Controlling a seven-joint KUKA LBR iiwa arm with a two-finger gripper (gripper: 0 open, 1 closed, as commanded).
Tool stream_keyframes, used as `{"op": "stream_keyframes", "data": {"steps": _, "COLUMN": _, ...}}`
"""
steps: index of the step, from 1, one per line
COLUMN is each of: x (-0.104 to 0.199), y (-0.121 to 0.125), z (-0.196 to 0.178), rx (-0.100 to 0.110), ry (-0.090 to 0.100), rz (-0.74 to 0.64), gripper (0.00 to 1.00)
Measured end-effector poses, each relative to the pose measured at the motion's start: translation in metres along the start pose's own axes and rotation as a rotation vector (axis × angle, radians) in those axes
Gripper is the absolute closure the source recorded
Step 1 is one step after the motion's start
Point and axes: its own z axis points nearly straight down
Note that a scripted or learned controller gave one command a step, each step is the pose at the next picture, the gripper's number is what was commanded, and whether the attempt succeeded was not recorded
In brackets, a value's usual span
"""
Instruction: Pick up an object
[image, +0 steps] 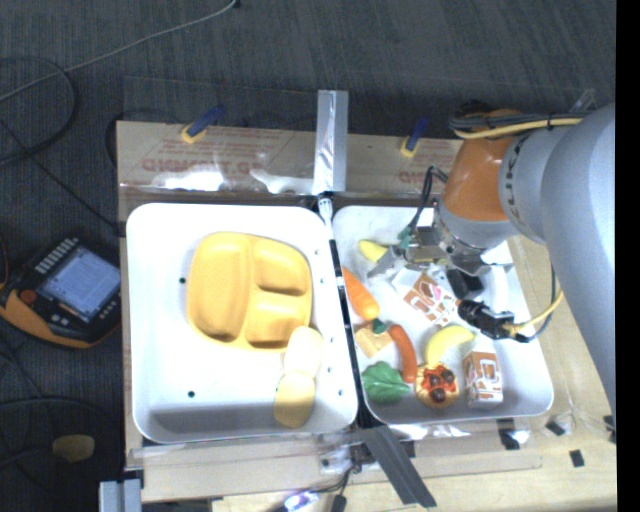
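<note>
Arm: you've got the grey arm (560, 190) coming in from the right, orange band over the right bin's (535, 385) far-right corner.
Gripper: the gripper (400, 250) sits low in the right bin's far-left part. Fingers look spread w/ nothing seen between them.
Nearest item: yellow piece (372, 249) just beside the fingertips, near the divider betw. the bins.
Right bin load: carrot (359, 294) along the left wall; red-and-white packet (428, 299) mid-bin; sausage (402, 350), yellow fruit (447, 343), green veg (383, 382), red berry item (437, 385) and small carton (483, 378) crowd the near edge.
Room, right bin: tight. Items touch or nearly touch across the near half; a little bare floor at the far edge.
Left bin: the left bin (160, 400) carries a yellow divided tray (245, 285) at centre and a pale yellow item (297, 375) at the near-right corner.
Room, left bin: bare floor along the left wall and near-left corner.
Off bench: you'll see a handheld pendant (65, 290) on the floor, well apart to the left.
</note>
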Motion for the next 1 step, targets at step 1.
{"op": "stream_keyframes", "data": {"steps": 1, "x": -0.0068, "y": 0.0509, "z": 0.0153, "rx": 0.005, "ry": 0.004, "rz": -0.079, "gripper": 0.00}}
